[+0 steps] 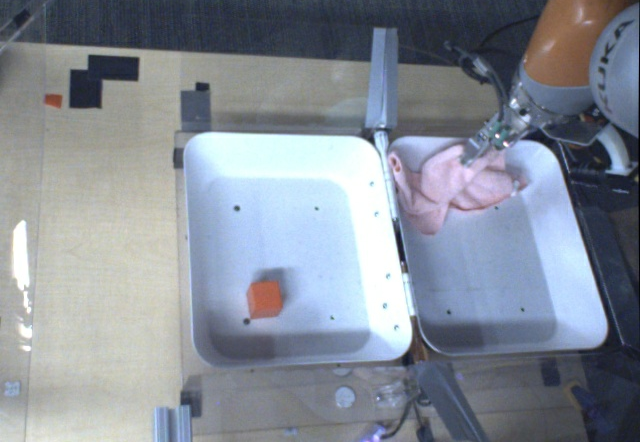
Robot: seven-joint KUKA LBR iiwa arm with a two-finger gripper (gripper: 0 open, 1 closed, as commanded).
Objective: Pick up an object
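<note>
A crumpled pink cloth [447, 188] lies in the far part of the right bin [520, 310], reaching from the divider toward the back right. My gripper [484, 145] is low over the cloth's upper right fold, its tips at the fabric's edge. An orange block [265, 299] sits in the near left part of the left bin [300, 180], far from the gripper.
A grey metal post [380, 80] stands at the back between the bins. The arm's orange band [570, 25] and cables occupy the top right. Black marks [98, 78] and a small orange tag [52, 101] lie on the bench at the far left.
</note>
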